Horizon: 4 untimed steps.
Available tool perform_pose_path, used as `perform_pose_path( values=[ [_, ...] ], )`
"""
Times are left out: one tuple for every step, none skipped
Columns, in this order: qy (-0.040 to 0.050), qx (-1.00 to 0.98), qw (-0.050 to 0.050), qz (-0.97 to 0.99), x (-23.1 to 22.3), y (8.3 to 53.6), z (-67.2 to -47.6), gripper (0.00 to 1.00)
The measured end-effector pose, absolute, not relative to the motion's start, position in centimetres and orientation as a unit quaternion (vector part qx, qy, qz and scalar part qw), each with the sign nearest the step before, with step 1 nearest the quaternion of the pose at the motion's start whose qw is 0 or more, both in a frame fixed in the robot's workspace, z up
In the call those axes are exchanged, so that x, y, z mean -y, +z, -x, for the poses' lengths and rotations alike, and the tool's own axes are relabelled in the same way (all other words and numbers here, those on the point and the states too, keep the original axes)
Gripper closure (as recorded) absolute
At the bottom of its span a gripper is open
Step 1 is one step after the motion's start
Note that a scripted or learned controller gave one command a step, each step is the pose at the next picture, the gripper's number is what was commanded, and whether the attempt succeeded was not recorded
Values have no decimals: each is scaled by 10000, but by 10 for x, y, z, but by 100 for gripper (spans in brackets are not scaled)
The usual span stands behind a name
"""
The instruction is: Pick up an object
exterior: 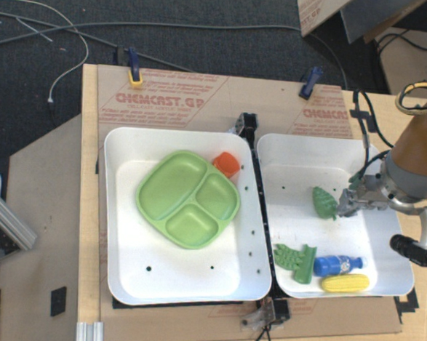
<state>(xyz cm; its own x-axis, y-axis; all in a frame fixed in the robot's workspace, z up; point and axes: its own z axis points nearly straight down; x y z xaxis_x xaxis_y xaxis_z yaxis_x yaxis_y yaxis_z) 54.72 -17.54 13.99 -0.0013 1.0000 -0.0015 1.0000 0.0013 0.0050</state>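
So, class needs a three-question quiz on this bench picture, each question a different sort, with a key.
1. True or false: the green tray lies in the right bin.
2. Which thing touches the tray's far rim? A) orange toy B) blue bottle C) corn
3. Fill in: the claw is beside a small ____ toy in the right bin.

Key: 1 false, it lies in the left bin; 2 A; 3 green.

Glossy green plastic tray (188, 199); smooth white plastic bins (119, 167); matt cardboard (167, 97).
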Motion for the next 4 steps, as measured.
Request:
perform_pose_path(
  values=[
    [16, -7077, 29, -7065, 176, 184, -553, 100],
    [18, -7080, 30, -7062, 169, 232, -551, 100],
    [6, -7094, -18, -7048, 113, 223, -558, 100],
    [4, -7095, -26, -7047, 52, 217, -564, 100]
  ],
)
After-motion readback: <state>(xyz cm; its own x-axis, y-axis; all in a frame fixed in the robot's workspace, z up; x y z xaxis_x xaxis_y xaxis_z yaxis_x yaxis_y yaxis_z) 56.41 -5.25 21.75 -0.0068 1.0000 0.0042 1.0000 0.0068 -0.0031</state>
